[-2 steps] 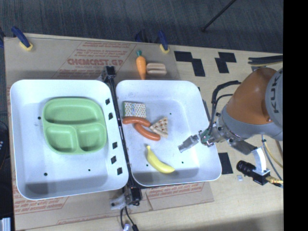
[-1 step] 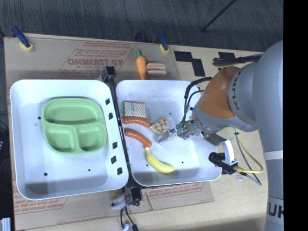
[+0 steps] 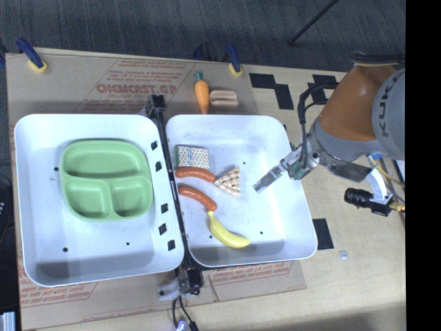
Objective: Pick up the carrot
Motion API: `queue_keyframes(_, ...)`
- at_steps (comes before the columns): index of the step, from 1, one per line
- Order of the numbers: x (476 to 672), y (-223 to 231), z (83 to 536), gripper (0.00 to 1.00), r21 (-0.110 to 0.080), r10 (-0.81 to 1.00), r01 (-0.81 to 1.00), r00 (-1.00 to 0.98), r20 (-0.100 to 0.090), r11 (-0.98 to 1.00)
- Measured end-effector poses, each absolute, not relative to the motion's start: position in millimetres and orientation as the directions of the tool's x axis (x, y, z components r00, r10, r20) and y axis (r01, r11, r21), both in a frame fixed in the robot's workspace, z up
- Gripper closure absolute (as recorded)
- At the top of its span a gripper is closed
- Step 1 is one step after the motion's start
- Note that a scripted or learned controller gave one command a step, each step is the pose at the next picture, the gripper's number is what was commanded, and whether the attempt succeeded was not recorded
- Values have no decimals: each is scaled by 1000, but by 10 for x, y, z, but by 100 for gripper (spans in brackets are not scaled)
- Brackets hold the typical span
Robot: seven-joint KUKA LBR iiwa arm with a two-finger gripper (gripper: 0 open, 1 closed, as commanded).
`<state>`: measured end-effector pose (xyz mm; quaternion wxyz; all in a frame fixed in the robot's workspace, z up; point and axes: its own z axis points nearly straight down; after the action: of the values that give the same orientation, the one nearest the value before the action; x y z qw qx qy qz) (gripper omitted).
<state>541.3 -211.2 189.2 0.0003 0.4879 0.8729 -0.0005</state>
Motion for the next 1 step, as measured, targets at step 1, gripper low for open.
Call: queue_keyframes(1, 6420, -2102, 907, 0, -2, 855, 855, -518, 2, 518)
